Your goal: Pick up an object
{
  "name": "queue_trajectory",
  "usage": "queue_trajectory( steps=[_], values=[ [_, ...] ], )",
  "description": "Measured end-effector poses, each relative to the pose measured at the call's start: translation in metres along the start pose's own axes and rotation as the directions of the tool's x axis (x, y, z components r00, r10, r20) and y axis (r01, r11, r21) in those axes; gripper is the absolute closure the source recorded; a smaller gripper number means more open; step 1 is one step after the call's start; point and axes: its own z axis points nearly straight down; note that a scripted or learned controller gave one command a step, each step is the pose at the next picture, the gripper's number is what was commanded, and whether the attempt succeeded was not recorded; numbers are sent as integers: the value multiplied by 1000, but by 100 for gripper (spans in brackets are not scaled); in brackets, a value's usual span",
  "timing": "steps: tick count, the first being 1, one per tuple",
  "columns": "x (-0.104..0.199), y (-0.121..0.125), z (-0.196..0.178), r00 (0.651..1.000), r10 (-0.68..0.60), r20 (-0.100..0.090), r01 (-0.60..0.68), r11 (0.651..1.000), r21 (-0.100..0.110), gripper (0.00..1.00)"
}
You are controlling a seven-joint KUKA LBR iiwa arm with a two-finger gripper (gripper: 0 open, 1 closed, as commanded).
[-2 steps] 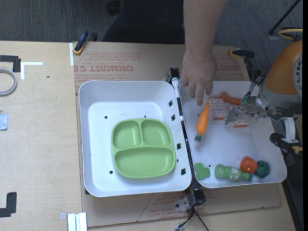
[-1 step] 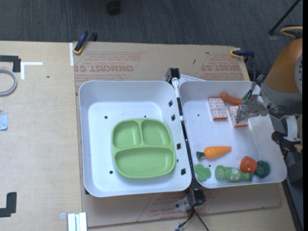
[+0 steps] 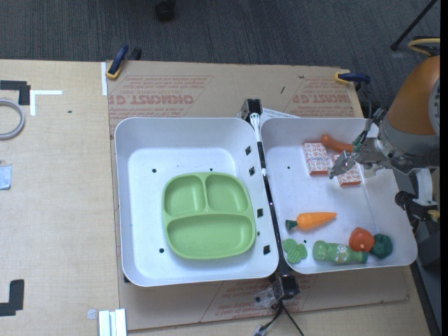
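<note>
Over the right white plastic bin (image 3: pixel 392 254) the grey arm with its orange band (image 3: pixel 414 103) reached in, cut off by the frame edge so that little beyond the wrist showed. Its tool (image 3: pixel 346 164) hung at the bin's far half, just above a small white-and-red packet (image 3: pixel 350 177); whether the tips touched that packet, and whether the tool was open or closed, I could not tell, since the dark metal parts blurred together. A second white-and-red patterned packet (image 3: pixel 316 157) lay just left of the tool, and an orange stick-shaped thing (image 3: pixel 336 144) peeked out beyond it, partly hidden by the tool.

Near the middle of the same bin lay a toy carrot of orange plastic with a green top (image 3: pixel 313 220), its long axis running roughly left to right, green end toward the left bin. Along the near wall of that bin sat a flat green leaf-like piece (image 3: pixel 295 251), a green bottle-like object on its side (image 3: pixel 339 253), an orange-red rounded toy (image 3: pixel 361 239) and a dark green lump (image 3: pixel 382 245); their exact kinds were hard to make out.

Left of it, the other white bin (image 3: pixel 140 187) held a light green divided plate (image 3: pixel 208 215). Both bins rested on printed cardboard (image 3: pixel 168 93) on a pale wooden table (image 3: pixel 56 208), with dark grey carpet (image 3: pixel 245 12) beyond.
</note>
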Motion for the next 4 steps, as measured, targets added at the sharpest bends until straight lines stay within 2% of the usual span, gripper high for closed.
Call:
queue_trajectory(
  steps=[1,2,3,4],
  values=[
    [48,41,20,998,-65,-5,65,998,2,0],
    [48,42,9,998,-68,-5,68,998,-1,100],
    [124,-30,-125,996,88,-8,-87,996,13,100],
    [123,-30,-125,996,87,-8,-87,996,13,0]
  ],
)
